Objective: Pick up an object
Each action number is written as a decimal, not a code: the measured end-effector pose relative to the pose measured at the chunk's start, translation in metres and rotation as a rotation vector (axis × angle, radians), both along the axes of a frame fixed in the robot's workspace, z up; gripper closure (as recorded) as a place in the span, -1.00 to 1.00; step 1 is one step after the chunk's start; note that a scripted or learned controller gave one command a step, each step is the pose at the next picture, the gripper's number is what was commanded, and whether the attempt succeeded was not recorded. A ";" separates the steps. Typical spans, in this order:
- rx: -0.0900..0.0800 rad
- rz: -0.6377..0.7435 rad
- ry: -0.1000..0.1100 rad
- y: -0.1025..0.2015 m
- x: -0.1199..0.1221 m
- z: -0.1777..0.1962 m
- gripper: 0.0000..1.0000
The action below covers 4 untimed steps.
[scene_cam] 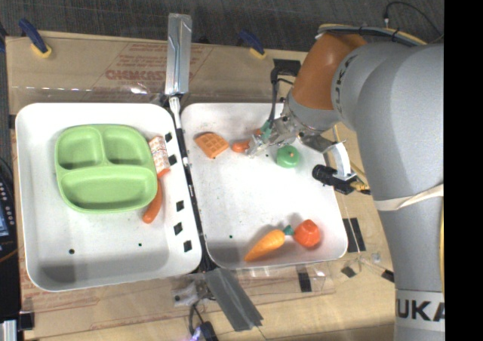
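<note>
Reading "KUKA" on arm (419,308).

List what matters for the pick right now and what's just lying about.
In play: gripper; small orange piece and green disc beside it.

Lying about: waffle, carrot, red-orange piece; in the left bin, green tray, packet, orange stick.

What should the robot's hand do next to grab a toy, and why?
Probably drop a little lower onto the small orange piece. The hand sits low in the right bin, right beside that piece, with the green round toy just on its other side. Nothing shows between its fingers, so no toy is picked up yet.
</note>
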<state>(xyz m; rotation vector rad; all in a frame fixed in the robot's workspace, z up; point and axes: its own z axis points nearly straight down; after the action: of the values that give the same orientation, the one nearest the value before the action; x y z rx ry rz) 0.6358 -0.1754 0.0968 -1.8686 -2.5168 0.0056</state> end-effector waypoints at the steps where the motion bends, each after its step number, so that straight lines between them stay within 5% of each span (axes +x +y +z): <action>1: 0.001 0.005 0.004 0.001 0.000 0.007 1.00; 2: 0.001 0.005 0.005 0.001 0.000 0.007 -1.00; 3: 0.000 -0.051 0.000 0.050 0.015 -0.008 -1.00; 4: -0.002 -0.112 -0.001 0.053 0.020 -0.008 -1.00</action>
<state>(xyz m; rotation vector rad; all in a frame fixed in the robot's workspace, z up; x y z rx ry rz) 0.6558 -0.1225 0.0889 -2.0077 -2.4099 0.0062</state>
